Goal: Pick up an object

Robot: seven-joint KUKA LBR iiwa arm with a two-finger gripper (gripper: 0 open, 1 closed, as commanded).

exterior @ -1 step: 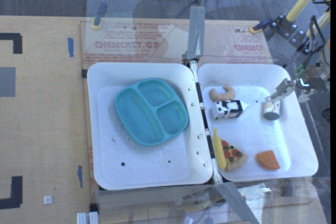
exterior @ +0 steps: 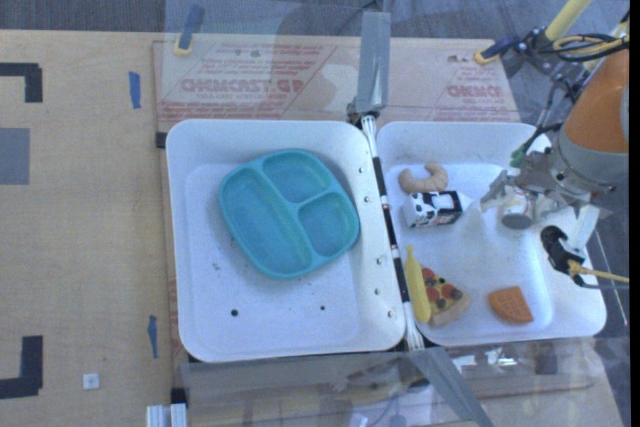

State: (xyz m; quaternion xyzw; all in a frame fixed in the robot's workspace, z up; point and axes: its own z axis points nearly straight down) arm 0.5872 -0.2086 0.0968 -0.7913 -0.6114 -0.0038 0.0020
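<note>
We judge the small black-and-white toy (exterior: 435, 208), center-right of the frame in the right bin (exterior: 480, 137), light and rigid, best pinched across its sides, while our gripper (exterior: 520, 207) hovers right of it holding nothing visible.

Bare floor between cow toy (exterior: 434, 208) and orange wedge (exterior: 511, 305)

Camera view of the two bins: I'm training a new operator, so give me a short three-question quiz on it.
1. True or false: the teal divided plate lies in the left bin.
2. Which lies nearest the tool? A) pizza slice toy B) black-and-white cow toy C) orange wedge
3. Fill in: the tool hovers over the ____ bin.

Key: 1 true; 2 B; 3 right.
</note>
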